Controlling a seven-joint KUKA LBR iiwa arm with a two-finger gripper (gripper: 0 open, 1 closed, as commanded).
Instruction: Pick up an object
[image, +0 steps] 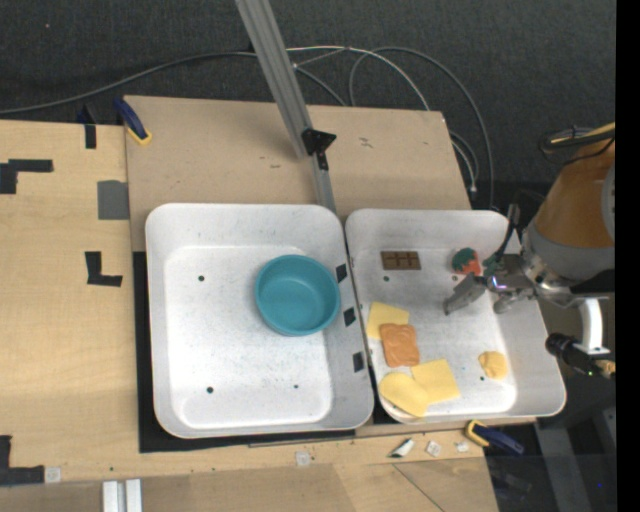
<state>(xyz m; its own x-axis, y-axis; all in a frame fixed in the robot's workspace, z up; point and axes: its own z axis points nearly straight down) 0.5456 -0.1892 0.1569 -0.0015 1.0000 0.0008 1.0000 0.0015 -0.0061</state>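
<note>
The pincer (470, 297) is seen low in the right bin (520, 400), fingers parted a bit, nothing held. A green-and-orange toy (465, 262) sits just behind it; yellow food pieces (432, 380) lie further forward, a teal bowl (296, 293) well off left.

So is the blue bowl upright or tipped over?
Upright. The blue bowl sits in the left bin with its round opening facing up, so its inside floor is visible.
</note>
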